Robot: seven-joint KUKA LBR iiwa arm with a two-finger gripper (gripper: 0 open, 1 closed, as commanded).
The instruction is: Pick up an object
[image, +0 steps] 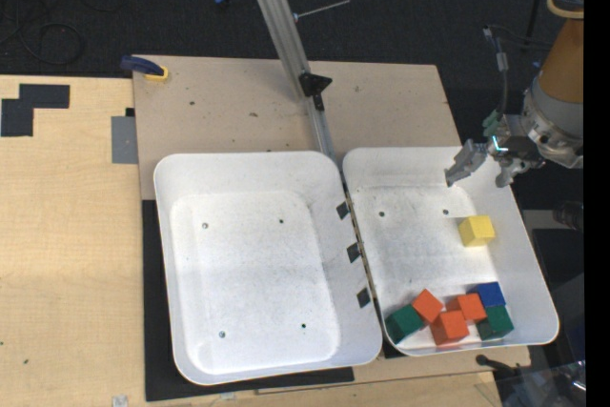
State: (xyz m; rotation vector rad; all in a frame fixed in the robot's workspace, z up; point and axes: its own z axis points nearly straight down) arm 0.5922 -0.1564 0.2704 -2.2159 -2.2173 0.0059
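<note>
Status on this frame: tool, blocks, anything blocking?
Tool above right bin's far edge, carrying nothing. Yellow block alone, nearest. Other blocks clustered at near corner. Nothing blocking.

A pale wooden bench [67, 234] fills the left and centre of the frame, with a darker tan board [238, 105] laid across its upper middle. Two shallow white bins sit side by side on it: the left bin [181, 176] in the lower centre and the right bin [410, 162] at lower right, their inner edges nearly touching. A black mat [152, 319] shows under the left bin's left and bottom edges. A blue and yellow clamp [145, 67] lies at the board's upper left corner. A grey patch [122, 138] and black shapes [33, 107] mark the bench at left.
</note>
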